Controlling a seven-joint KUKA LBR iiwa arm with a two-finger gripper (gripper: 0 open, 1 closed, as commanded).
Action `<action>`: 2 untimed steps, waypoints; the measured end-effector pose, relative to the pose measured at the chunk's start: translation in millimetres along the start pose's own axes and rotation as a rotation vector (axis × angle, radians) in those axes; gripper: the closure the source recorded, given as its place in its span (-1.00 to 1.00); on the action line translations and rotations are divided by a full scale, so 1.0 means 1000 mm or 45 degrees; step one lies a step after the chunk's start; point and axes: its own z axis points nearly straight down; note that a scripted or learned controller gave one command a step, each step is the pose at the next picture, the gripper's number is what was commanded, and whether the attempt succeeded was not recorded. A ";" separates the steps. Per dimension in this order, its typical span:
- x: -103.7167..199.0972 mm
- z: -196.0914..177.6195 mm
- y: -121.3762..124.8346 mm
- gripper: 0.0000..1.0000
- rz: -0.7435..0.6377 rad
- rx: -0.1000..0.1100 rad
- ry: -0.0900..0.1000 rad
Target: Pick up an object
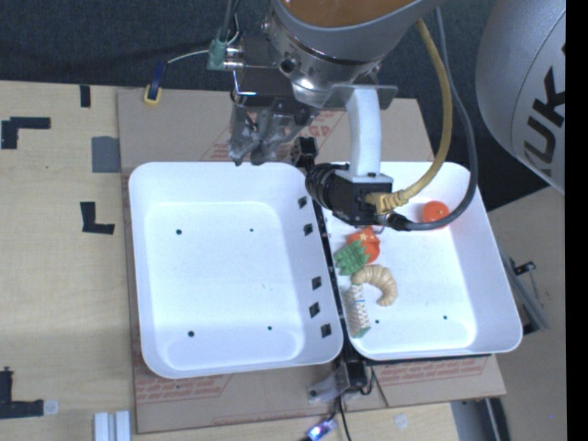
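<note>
A grey arm with an orange band is seen reaching in from the upper right of the frame, its gripper hung just above the far rim of the left bin, near the top centre. Whether the gripper is spread or pressed together cannot be told, and nothing is seen held in it. A black camera unit with a yellow cable is mounted beside the wrist, over the divide between the bins. In the right bin, at centre right, a small cluster is gathered by the inner wall: a red piece, a green piece, a tan curved piece and a pale ridged piece. An orange ball is set apart, toward the far wall. Both bins are carried on cardboard on the tabletop.
</note>
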 end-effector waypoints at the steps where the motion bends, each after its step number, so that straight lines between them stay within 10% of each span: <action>1: 0.001 -0.011 0.000 1.00 -0.002 0.000 0.000; 2: 0.000 0.000 0.000 1.00 0.000 0.000 0.000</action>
